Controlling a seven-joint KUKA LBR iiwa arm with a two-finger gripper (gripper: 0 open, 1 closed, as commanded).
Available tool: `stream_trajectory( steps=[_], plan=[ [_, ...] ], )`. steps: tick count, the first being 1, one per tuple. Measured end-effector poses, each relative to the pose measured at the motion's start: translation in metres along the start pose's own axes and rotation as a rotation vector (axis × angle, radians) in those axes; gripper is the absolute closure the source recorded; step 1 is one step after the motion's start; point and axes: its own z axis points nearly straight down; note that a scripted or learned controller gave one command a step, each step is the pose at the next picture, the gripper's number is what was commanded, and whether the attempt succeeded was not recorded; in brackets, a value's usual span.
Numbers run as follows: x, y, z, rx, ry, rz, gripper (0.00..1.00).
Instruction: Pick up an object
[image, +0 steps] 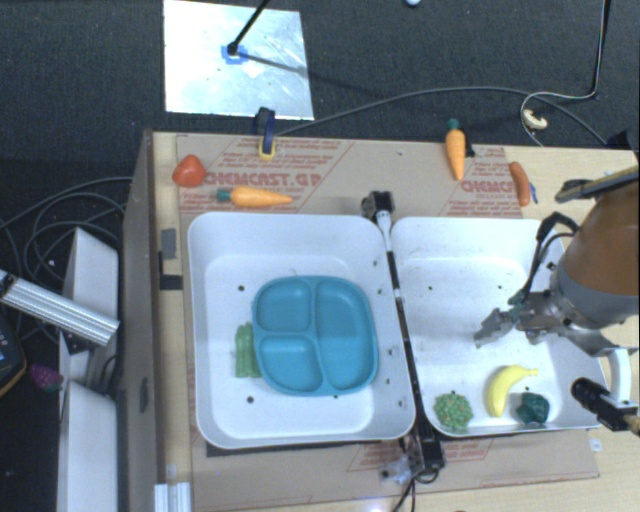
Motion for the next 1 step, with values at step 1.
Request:
stream_trajectory(
  steps=[1],
  plan=[
    [-0.0001,0.0013,-0.0105,-0.003,-0.001,-0.003,1.0]
  ],
)
